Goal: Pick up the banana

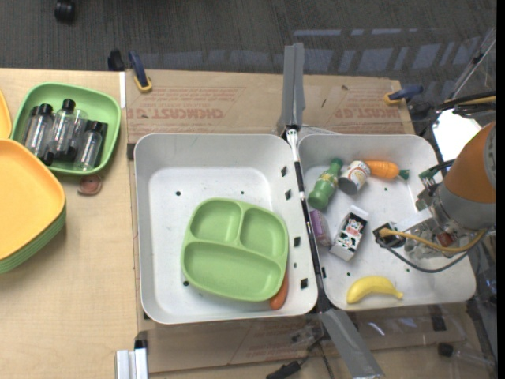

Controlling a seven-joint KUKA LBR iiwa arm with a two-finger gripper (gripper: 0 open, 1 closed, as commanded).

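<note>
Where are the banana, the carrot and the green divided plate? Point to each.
banana (pixel 374 289), camera view, middle of its curve.
carrot (pixel 382 169), camera view, orange body.
green divided plate (pixel 233 269), camera view, large lower compartment.

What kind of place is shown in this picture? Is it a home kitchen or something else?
Probably a robotics lab, not a kitchen: a robot arm reaches over two white bins holding toy food such as a banana, on a clamped cardboard-covered bench above office carpet.
</note>
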